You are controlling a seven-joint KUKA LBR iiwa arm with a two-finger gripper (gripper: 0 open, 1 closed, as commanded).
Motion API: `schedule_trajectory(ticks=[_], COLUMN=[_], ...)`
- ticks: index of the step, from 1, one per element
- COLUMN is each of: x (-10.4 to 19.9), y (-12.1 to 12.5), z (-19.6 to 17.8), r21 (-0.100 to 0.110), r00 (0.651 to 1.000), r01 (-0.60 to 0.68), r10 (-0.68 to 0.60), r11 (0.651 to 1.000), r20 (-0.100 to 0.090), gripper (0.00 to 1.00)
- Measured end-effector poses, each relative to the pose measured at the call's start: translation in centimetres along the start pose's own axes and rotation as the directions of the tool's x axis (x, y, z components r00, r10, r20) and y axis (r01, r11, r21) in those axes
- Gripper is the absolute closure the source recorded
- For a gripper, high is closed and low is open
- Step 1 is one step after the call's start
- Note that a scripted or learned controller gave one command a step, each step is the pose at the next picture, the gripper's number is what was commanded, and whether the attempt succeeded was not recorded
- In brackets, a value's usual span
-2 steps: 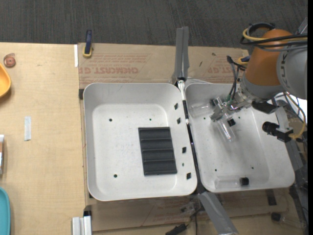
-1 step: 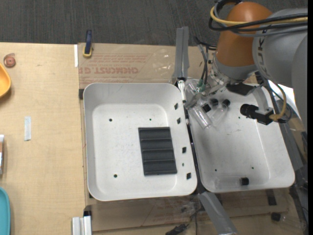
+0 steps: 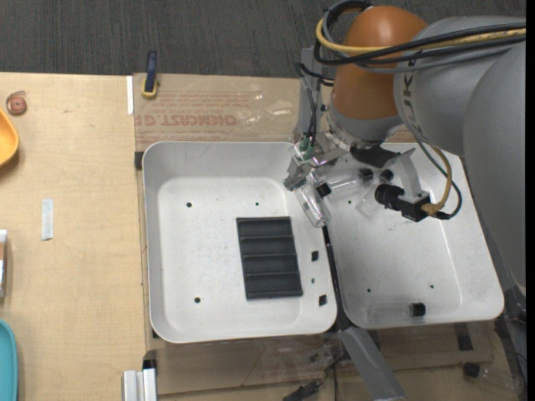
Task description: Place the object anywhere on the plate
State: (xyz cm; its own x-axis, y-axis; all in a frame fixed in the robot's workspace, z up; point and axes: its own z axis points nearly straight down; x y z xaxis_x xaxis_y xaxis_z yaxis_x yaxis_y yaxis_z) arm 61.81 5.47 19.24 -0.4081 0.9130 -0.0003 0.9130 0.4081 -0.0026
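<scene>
We look down on a light wooden bench (image 3: 67, 249) set against a dark carpeted floor (image 3: 167, 15), with a sheet of brown cardboard (image 3: 217, 115) lying under two shallow white bins. The left bin (image 3: 167, 257) holds a black ribbed plate (image 3: 269, 257), a flat rectangular piece lying near the middle of its floor, slightly toward the right wall. The right bin (image 3: 435, 266) sits just beside it, their rims touching along the middle seam. A blue clamp (image 3: 150, 72) grips the cardboard's far edge, and an orange dish (image 3: 7, 144) pokes in at the bench's left edge.

The grey arm (image 3: 476, 82) with its orange band (image 3: 376, 57) reaches in from the right, and the gripper (image 3: 308, 192) hangs over the seam between the bins, near their far rims. Its tips are a blur of clear plastic and metal; we cannot tell how far apart they stand, nor whether anything sits between them. We cannot make out the object to be placed.

The plate lies near the gripper, just forward and left of it, with bare white floor around it on all sides.
</scene>
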Motion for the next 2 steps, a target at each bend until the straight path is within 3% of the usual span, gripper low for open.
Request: schedule_trajectory(ticks=[1, 2], x=[3.5, 4.6], y=[3.5, 3.9], z=[-1.7, -16.2], r21=[-0.002, -0.002], r00=[0.972, 0.773], r01=[0.236, 0.634], r10=[-0.236, -0.634], r11=[0.972, 0.773], r20=[0.002, 0.003], gripper=[1.0, 1.0])
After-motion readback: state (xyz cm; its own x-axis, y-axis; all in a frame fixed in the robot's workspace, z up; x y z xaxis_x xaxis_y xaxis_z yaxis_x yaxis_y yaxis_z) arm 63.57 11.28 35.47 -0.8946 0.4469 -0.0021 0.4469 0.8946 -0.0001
